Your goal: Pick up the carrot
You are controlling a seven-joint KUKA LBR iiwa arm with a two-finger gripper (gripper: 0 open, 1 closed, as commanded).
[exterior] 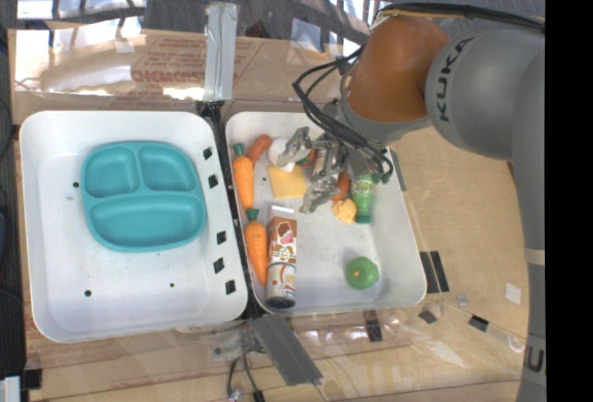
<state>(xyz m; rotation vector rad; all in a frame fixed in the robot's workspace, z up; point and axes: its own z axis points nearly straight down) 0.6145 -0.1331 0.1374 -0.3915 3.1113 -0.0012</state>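
Two carrots lie along the left wall of the right bin [408, 247]: one carrot [243, 182] higher up and another carrot [256, 247] below it, both orange with green tops. My gripper [310, 170] hangs over the upper middle of that bin, to the right of the upper carrot and above a yellow cheese wedge [286, 182]. Its metal fingers appear spread, with nothing between them.
The right bin also holds a tall can [282, 263], a green apple [362, 273], a green bottle [363, 196], a small yellow piece [346, 211] and an orange-red item [258, 148]. A teal divided plate [143, 194] sits in the left bin [56, 289].
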